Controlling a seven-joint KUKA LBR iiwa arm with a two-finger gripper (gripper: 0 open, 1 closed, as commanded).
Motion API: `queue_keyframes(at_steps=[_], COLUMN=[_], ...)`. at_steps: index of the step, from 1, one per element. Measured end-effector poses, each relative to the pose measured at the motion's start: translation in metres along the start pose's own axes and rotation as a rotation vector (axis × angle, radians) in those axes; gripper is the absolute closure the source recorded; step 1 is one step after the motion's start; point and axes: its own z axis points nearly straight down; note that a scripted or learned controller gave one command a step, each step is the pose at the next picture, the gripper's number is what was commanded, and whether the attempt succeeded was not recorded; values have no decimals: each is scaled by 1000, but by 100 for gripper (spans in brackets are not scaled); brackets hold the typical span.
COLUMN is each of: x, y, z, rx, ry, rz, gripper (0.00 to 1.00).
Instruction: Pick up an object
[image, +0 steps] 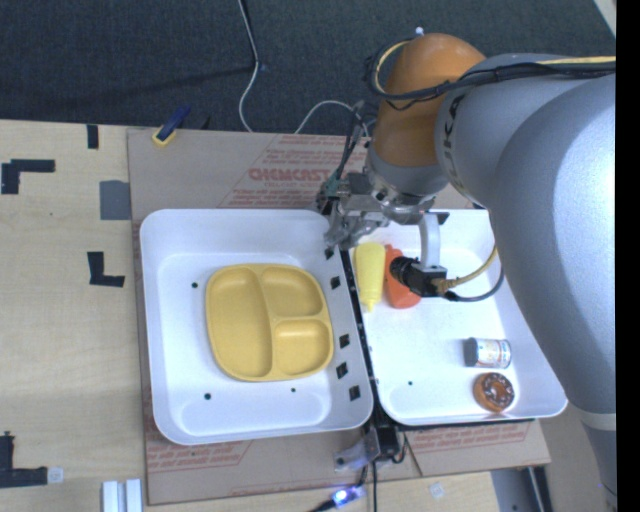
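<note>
- On the left I see bare table (60, 300) with black marks on it.
- The left bin (165, 330) holds a yellow divided plate (268, 322), lying flat near its middle.
- Along the wall where the two bins meet, a yellow banana (370, 276) lies lengthwise in the right bin (440, 390), with an orange thing (403, 292) just beside it, partly hidden by a black part of the arm.
- The claw (352, 222) hangs over the far end of that wall, just above the banana's far tip; I cannot tell whether it is released or clenched, and I see nothing in it.
- Toward the right bin's near right corner sit a small tin (488, 352) on its side and a brown round doughnut-like thing (495, 391), close together and well apart from the banana.
- The grey arm (540, 180) covers the right.
</note>
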Motion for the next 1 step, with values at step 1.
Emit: queue_keyframes(at_steps=[1], x=[62], y=[10], z=[-1], rx=[-1], ry=[1], rz=[-2], gripper=[100])
